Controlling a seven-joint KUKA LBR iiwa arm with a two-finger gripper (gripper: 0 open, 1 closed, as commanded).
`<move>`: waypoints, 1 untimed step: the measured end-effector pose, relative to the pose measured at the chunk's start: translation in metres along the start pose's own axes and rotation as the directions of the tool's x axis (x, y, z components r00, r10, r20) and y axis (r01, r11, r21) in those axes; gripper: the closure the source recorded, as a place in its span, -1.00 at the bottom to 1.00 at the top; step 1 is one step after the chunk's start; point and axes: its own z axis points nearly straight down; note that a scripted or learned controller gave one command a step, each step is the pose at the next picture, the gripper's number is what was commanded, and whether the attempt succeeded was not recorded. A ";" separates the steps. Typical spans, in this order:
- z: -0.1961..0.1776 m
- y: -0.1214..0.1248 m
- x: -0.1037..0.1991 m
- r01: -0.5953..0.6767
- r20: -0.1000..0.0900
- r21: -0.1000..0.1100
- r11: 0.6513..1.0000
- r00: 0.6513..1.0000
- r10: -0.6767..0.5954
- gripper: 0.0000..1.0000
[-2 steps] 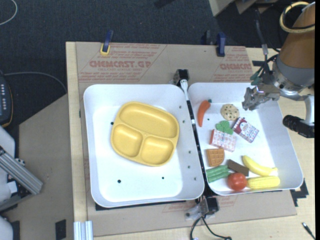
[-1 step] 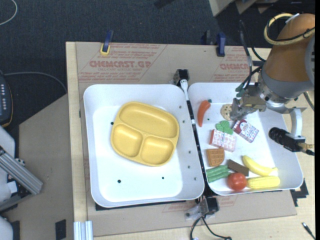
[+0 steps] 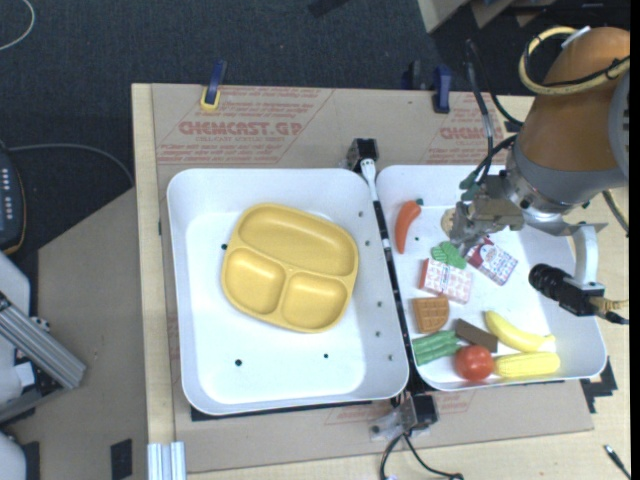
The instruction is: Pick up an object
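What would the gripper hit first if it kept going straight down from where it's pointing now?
Probably the small green item lying directly under the gripper in the right bin, beside the pink-and-white packet. Depth is hard to judge from above, so it could graze the packet instead.

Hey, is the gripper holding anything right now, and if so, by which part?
It cannot be told. The gripper sits low over the right bin, just above a small green item, but no object shows between its fingers.

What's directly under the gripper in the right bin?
The gripper hangs over a green item beside a red-and-white packet. Its body covers whatever lies directly beneath.
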 end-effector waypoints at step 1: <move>0.002 -0.006 -0.002 -0.003 0.001 0.000 1.000 1.000 0.003 1.00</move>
